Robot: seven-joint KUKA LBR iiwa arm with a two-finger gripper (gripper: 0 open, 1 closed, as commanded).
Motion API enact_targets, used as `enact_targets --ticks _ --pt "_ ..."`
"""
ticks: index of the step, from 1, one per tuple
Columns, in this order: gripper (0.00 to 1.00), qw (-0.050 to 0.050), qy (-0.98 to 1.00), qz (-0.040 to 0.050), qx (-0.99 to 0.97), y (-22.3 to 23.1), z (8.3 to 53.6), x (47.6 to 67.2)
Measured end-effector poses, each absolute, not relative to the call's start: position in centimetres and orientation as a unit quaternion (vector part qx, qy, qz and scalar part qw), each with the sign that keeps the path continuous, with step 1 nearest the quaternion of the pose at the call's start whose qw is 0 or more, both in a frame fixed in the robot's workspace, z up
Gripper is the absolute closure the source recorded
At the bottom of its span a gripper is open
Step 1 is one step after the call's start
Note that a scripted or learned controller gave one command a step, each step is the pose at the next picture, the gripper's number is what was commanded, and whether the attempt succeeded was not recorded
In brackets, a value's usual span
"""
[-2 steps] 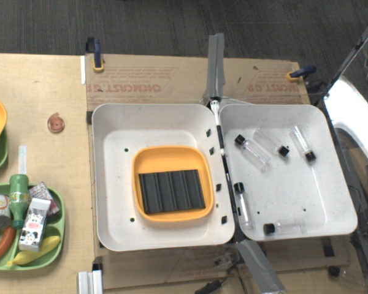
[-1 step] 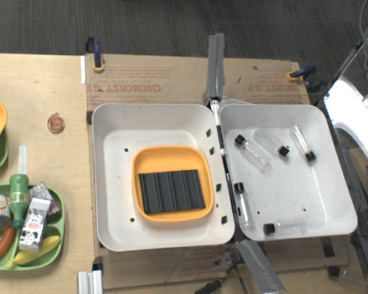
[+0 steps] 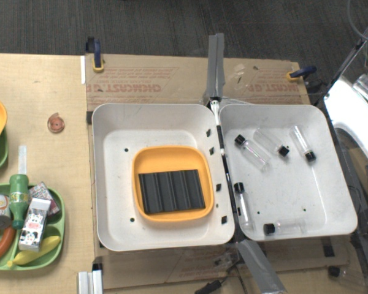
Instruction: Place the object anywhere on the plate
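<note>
A tan table (image 3: 37,84) is seen bearing two white bins. In the left bin (image 3: 110,182) one orange plate (image 3: 170,154) is set, fitted with a dark ribbed insert (image 3: 172,190). In the right bin (image 3: 322,192) five clear black-capped tubes (image 3: 253,154) are scattered, apart from the plate.

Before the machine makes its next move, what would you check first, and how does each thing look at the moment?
1. Square orange plate sits flat in the left white bin: ok.
2. Dark ribbed rectangular block already lies on the plate, leaving only the orange edge free: not ok.
3. Small clear plastic tubes with black caps lie apart in the right white bin, easy to single out: ok.
4. One capped tube rests close against the right bin's near wall, awkward to grasp: not ok.
5. Whether the gripper is ready above a tube: cannot tell.
</note>
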State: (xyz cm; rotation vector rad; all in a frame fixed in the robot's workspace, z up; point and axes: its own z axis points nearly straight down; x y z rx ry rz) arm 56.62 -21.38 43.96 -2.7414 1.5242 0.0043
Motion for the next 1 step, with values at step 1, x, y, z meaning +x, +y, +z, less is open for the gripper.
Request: enact_targets --ticks 1 --pt "1.0 0.002 0.425 0.0021 -0.905 -20.23 17.91 54.57"
